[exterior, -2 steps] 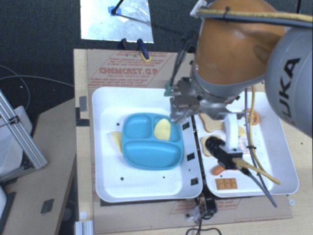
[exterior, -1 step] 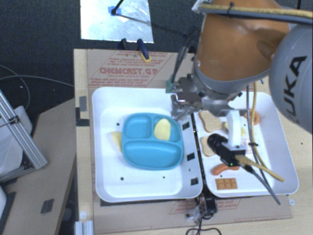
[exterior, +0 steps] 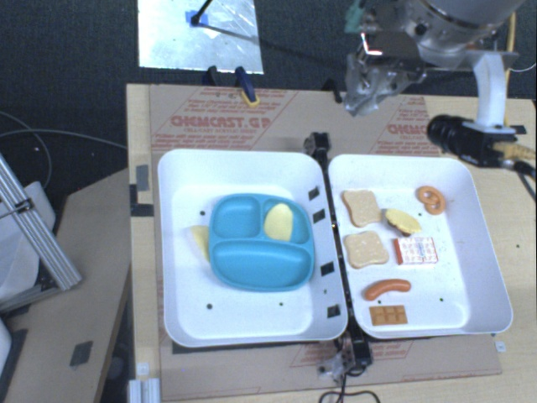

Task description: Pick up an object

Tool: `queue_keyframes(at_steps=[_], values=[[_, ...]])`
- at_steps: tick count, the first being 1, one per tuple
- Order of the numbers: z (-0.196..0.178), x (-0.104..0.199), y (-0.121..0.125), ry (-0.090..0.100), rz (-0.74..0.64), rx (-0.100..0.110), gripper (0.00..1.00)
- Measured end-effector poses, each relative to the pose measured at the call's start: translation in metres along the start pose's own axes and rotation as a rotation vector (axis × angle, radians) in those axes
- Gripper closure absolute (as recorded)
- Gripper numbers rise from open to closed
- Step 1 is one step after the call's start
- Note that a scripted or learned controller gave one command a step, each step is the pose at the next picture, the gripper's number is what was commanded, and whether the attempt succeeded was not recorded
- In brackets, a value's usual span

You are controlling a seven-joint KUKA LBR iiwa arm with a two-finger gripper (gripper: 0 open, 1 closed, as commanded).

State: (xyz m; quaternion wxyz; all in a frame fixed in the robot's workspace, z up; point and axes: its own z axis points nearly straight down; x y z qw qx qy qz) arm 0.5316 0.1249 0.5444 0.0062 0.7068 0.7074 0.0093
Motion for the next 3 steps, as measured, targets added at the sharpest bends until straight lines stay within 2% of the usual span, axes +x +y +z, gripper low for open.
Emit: queue_keyframes(at_steps=[1,2,3], values=[[0.108,0.028,-0.036,-0.005,-0.006,0.029,1.00],[0.092,0.027,-0.033,-0.003,-0.010,0.017,1.00],[0.082,0.027,-0.032,-0.002,-0.016,0.015,1.00]])
